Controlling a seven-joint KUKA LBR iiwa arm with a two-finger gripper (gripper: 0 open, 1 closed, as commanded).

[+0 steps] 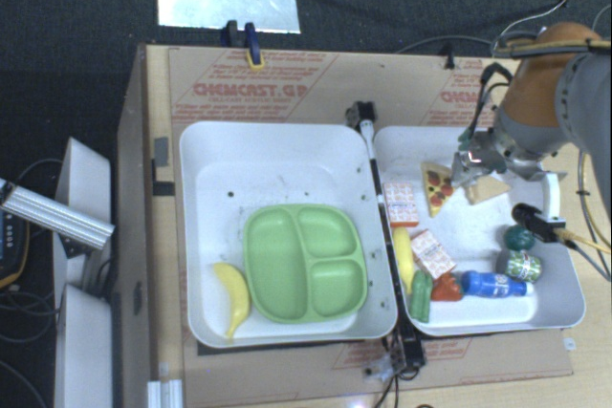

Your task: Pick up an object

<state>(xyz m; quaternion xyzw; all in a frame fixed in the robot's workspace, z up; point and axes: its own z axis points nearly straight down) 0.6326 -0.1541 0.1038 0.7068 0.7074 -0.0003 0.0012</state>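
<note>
My gripper (468, 163) hangs low over the back of the right bin (564, 306), between a pizza slice (438, 187) on its left and a tan block (488, 191) just right of it. Further forward in this bin lie a white and red carton (400, 203), a second carton (433, 253), a small banana (404, 259), a green piece (419, 297), a red piece (447, 289), a blue bottle (493, 284), a green can (523, 266) and a teal ball (519, 239).
The left bin (206, 167) holds a green divided plate (306, 261) and a yellow banana (232, 299) at its front left. The arm (550, 105) comes in from the right above the right bin's far corner. A black clip (361, 115) sits where the bins meet.
</note>
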